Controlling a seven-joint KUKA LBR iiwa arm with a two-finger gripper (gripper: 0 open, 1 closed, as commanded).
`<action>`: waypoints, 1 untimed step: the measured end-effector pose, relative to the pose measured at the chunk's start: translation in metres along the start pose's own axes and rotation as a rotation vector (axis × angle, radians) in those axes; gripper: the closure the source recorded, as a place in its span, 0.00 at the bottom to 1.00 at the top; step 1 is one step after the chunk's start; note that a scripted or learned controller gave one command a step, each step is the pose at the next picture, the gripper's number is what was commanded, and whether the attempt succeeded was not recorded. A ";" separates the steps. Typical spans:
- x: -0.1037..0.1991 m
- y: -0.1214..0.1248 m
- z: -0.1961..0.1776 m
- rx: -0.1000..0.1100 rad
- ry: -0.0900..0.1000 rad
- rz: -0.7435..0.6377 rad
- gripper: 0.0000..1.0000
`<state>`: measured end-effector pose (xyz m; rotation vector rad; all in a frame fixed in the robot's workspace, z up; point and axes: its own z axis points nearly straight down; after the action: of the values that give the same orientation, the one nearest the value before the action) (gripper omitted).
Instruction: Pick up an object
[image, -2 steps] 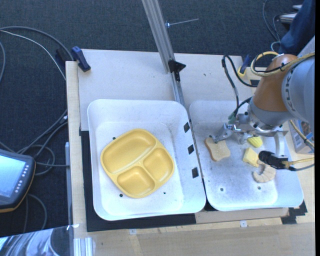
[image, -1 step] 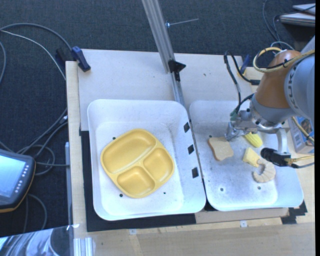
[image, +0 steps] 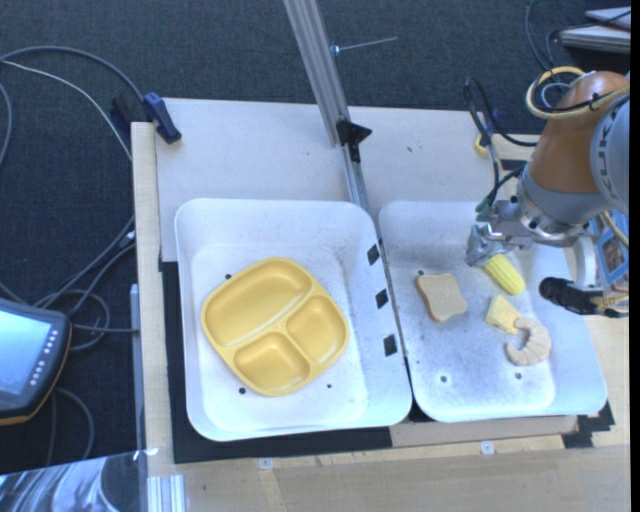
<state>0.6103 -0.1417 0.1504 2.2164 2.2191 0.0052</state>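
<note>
**Desk:** What's the surface like from your feed?

**Me:** I see a pale bench (image: 260, 150) on dark carpet, with loose cables trailing off to the left and a tablet-like screen (image: 25, 360) at the left edge. Two shallow white bins sit side by side on it. The left bin (image: 200, 225) holds a yellow divided plate (image: 275, 325), tilted a little in plan, roughly centred. A metal post (image: 325, 75) runs down from the top toward the gap between the bins.

**Desk:** And the other one?

**Me:** The right bin (image: 440, 385) has four things in its upper right part: a slice of bread (image: 441, 296), a yellow corn cob (image: 503, 273), a yellow wedge like cheese (image: 502, 313) and a pale curled piece like a shrimp (image: 529, 342) just below the wedge. The wedge and shrimp look to be touching.

**Desk:** Where's the arm?

**Me:** I have the gripper (image: 492, 245) down over the right bin, right at the upper end of the corn cob, near the bin's far wall. Whether its fingers are parted or clamped, I cannot tell from this slant.

**Desk:** Room to move?

**Me:** The bread lies apart from the corn, with bare floor around it. The near half of the right bin is open floor. The corn sits close to the far wall; the shrimp is near the right wall.
</note>
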 end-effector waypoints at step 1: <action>-0.005 0.000 -0.046 0.000 0.000 0.000 1.00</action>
<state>0.6096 -0.1469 0.1960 2.2160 2.2190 0.0054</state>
